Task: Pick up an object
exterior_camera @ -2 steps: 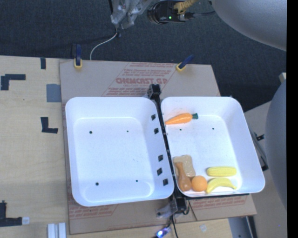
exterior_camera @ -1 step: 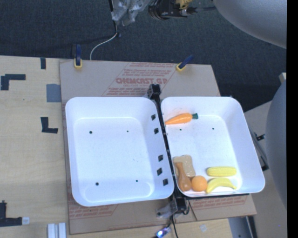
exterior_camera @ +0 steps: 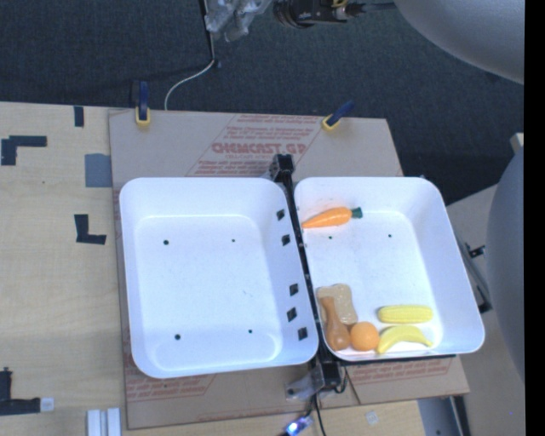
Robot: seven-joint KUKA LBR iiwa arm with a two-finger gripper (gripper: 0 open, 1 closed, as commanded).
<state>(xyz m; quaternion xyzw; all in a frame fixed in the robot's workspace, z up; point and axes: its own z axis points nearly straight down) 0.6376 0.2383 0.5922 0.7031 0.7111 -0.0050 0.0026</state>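
My pincer (exterior_camera: 228, 19) hangs at the top edge of the camera view, above the dark floor beyond the desk, well apart from both bins. It is a pale blur there, and I cannot tell how it is set. My grey arm (exterior_camera: 464, 30) curves in from the upper right corner.

The desk (exterior_camera: 51, 255) is pale wood, marked with a few dark tape pieces on its left part. On it lies a brown cardboard sheet (exterior_camera: 255, 145) with red print, held at its far edge by two clamps, one at the left (exterior_camera: 141, 106) and one at the right (exterior_camera: 336, 115). A thin white cable (exterior_camera: 192, 77) loops over the dark carpet (exterior_camera: 85, 43) behind the desk.

The two white bins sit side by side on the cardboard, touching along a dark seam. The left bin (exterior_camera: 204, 281) shows only small dark dots on its floor. The right bin (exterior_camera: 426, 255) carries all the things I might pick up: a carrot (exterior_camera: 328, 218) lies near its far left corner, just beside the seam; at the near edge a tan bread-like piece (exterior_camera: 337, 305) lies over a brown piece (exterior_camera: 333, 330), an orange (exterior_camera: 364, 337) touches that, and beside the orange lie a corn cob (exterior_camera: 404, 314) and a banana (exterior_camera: 404, 338), the corn just behind the banana.
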